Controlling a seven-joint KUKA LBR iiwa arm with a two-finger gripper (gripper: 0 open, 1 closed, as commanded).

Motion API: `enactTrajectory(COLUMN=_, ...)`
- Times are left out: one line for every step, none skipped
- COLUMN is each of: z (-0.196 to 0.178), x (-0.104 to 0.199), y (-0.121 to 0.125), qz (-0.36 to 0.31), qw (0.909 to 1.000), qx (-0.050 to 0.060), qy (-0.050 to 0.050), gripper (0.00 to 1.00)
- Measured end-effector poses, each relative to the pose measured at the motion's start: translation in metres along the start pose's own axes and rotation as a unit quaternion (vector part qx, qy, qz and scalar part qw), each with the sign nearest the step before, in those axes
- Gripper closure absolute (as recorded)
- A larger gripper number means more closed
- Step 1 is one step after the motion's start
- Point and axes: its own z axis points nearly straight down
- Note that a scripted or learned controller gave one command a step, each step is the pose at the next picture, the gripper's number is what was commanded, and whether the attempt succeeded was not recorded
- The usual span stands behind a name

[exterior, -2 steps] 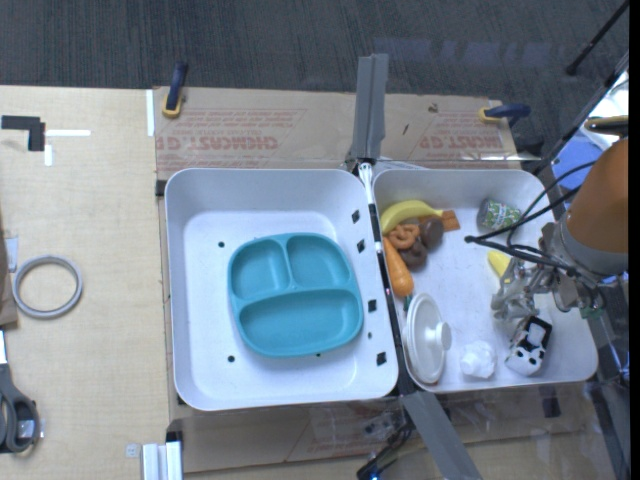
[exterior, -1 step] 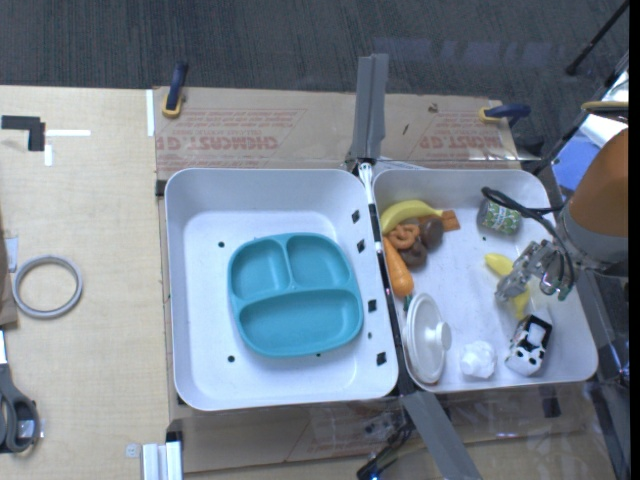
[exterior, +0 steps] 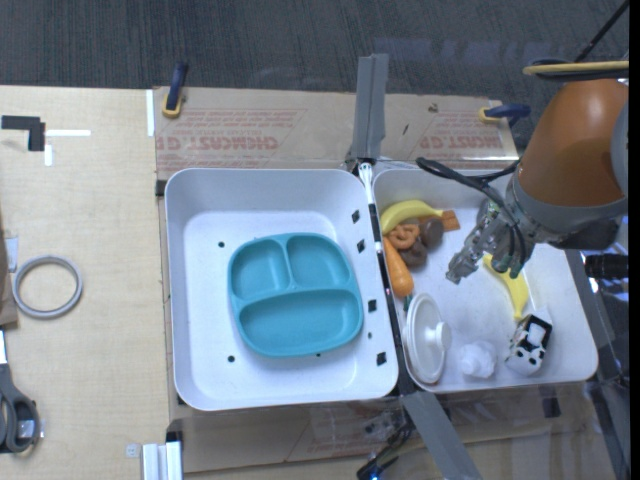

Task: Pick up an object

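1. Camera view: your gripper (exterior: 478, 251) hangs over the right bin (exterior: 575, 298); I cannot tell its state, and it pinches nothing visible.
2. The nearest pickable object, a yellow banana (exterior: 514, 286), lies just beside it, probably the target.
3. The left bin (exterior: 190, 268) holds a blue divided plate (exterior: 296, 295).

Both white bins (exterior: 190, 298) look like smooth, slightly glossy plastic, as does the teal divided plate (exterior: 296, 294), while the tabletop (exterior: 80, 198) at nine o'clock is pale matt wood and the printed cardboard (exterior: 250, 133) looks dull and papery.
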Motion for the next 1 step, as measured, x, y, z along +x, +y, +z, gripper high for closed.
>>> enactTrajectory(z=0.1004, x=-0.0092, y=-0.0118, qz=-0.155, qw=0.9880, qx=0.001, qy=0.001, gripper=1.00)
